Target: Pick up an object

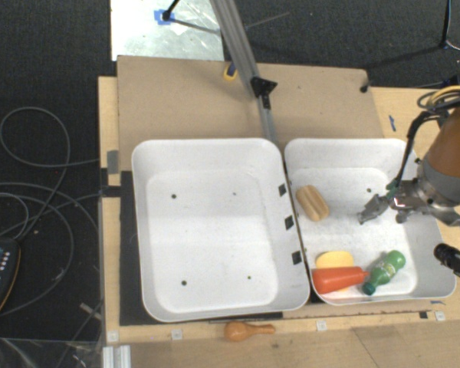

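Note:
In the right bin [345, 153] lie a tan bread-like block [312, 202] near the left wall, a yellow piece [333, 260], an orange-red carrot-like piece [338, 279] and a green bottle [384, 271] along the front. My gripper [382, 208] hangs over the right part of this bin, above and behind the green bottle, to the right of the tan block. I see nothing between its fingers. The arm's orange band [451, 153] shows at the right edge.
The left bin [207, 159] sits beside the right one. A small tan pear-shaped object [246, 330] lies on the bench in front of the bins. A grey pole [241, 48] slants over the back of the bench. Cables lie on the floor at left.

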`<state>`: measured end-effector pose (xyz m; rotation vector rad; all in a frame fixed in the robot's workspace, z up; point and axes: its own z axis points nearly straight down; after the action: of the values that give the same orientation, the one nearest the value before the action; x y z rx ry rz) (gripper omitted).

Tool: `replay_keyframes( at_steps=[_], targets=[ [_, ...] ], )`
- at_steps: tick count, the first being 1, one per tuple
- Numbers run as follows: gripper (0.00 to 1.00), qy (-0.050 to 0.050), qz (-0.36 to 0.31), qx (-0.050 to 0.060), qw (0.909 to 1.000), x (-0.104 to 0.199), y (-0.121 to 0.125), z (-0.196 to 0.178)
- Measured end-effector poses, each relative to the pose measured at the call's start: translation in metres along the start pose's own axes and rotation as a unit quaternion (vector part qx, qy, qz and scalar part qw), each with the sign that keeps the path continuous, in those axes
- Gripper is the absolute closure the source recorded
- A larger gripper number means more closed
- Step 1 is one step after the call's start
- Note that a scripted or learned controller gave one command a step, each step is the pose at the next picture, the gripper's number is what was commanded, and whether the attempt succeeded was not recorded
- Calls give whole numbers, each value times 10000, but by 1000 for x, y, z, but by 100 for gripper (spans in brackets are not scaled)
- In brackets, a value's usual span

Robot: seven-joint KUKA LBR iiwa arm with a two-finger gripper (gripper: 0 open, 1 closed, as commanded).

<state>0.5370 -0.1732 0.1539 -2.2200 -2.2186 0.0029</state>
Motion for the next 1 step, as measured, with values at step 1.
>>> replay_keyframes(
  at_steps=[1],
  targets=[
    [0, -1, 0, -2, 10000, -7, -3, 45]
  ],
)
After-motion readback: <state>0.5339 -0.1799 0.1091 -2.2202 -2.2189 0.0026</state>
